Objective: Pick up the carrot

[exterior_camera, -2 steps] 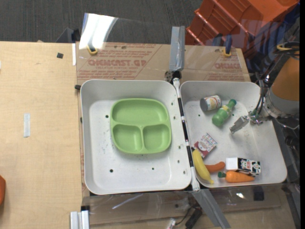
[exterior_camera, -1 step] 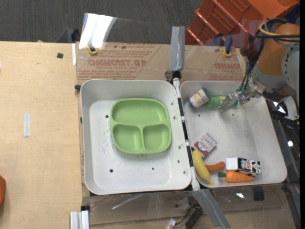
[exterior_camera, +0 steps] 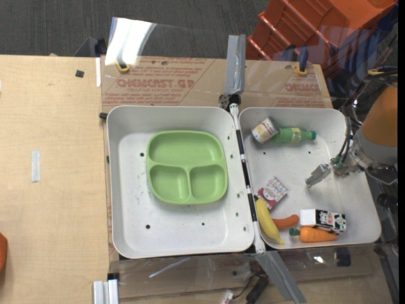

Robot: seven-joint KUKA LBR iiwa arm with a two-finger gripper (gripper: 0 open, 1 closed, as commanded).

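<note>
Orange carrot (exterior_camera: 317,235) lies untouched, near corner; my claw (exterior_camera: 318,175) hovers apart, grip state unclear, and must descend there

Orange carrot (exterior_camera: 318,235) at right bin's (exterior_camera: 297,163) near edge, hemmed by small printed box (exterior_camera: 324,218) and red sausage (exterior_camera: 286,221); bin centre open.

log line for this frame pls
task: pick carrot | gripper: above right bin, holding nothing | carrot: front of right bin, beside small box | status: not grasped
</note>
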